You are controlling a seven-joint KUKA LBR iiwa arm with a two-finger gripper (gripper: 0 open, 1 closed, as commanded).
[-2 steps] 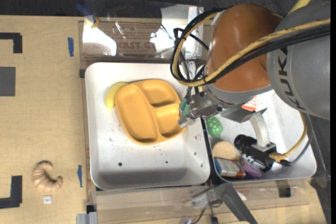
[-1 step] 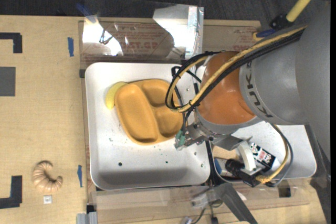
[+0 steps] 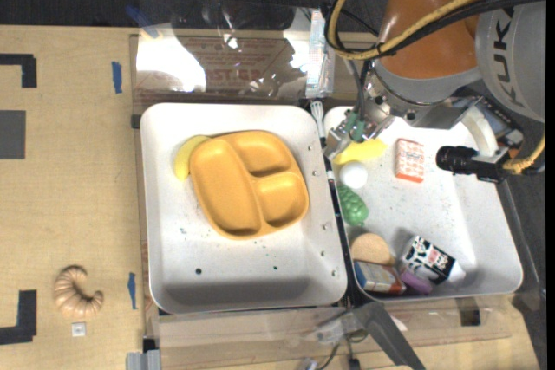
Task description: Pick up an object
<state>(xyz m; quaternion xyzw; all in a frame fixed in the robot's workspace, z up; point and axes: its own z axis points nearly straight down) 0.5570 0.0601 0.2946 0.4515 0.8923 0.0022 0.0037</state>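
Hovering claw point(image 3: 358, 127) over right bin point(image 3: 486, 212), possibly touching yellow toy point(image 3: 362, 152)

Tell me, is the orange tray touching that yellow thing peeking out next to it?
Touching. In the camera view the orange tray lies over the yellow thing in the left bin, covering its right side with no gap between them.

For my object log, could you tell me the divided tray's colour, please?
Orange-yellow, on the divided tray in the camera view.
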